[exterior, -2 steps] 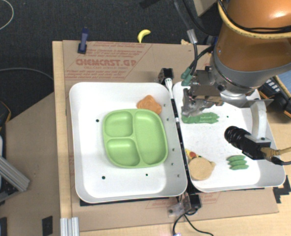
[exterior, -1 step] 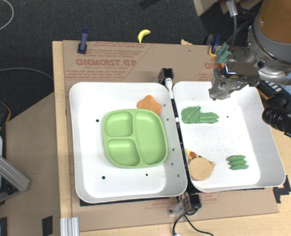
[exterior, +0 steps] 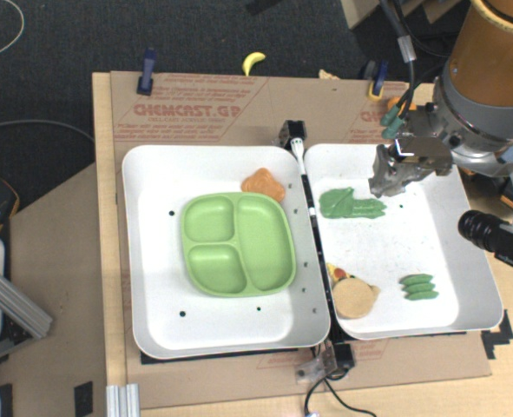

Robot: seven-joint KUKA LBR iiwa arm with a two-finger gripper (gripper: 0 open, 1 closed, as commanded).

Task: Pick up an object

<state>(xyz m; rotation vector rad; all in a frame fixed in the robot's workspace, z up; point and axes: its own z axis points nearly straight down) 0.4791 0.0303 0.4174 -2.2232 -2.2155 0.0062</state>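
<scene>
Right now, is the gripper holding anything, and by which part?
Cannot be told. The gripper sits low over the right end of the green leafy piece in the right bin, with no visible grasp.

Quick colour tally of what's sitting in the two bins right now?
Green: 3 - divided plate, leafy piece, pea pods
Orange: 1 - orange piece at the plate's far edge
Tan: 1 - round cookie, with a small bit I can't identify touching its upper left
Total: 5
The gripper sits just above the leafy piece.
</scene>
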